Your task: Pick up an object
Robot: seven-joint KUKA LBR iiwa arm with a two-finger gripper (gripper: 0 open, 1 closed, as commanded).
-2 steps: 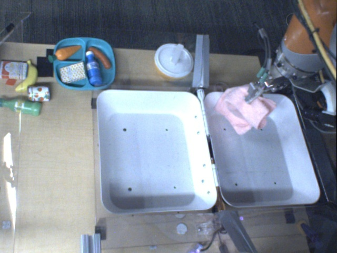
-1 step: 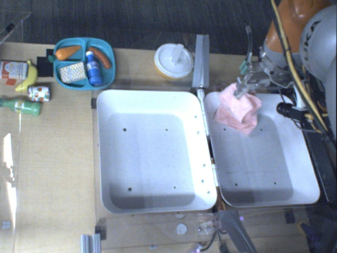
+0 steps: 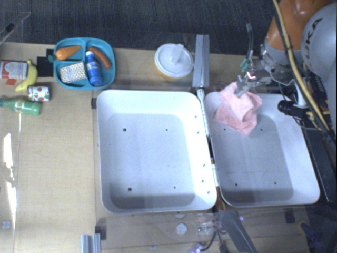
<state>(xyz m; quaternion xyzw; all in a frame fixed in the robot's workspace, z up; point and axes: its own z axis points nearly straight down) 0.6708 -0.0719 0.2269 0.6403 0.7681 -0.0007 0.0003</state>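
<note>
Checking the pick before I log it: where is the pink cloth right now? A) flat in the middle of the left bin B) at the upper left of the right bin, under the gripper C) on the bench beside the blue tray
B: the pink cloth is bunched at the upper left of the right bin, directly under the gripper.

The arm (image 3: 310, 25) has a rounded grey shell with a glossy orange band above the wrist, a yellow cable and black cables running down its side, and a small metal gripper (image 3: 243, 86) with green fittings.
</note>
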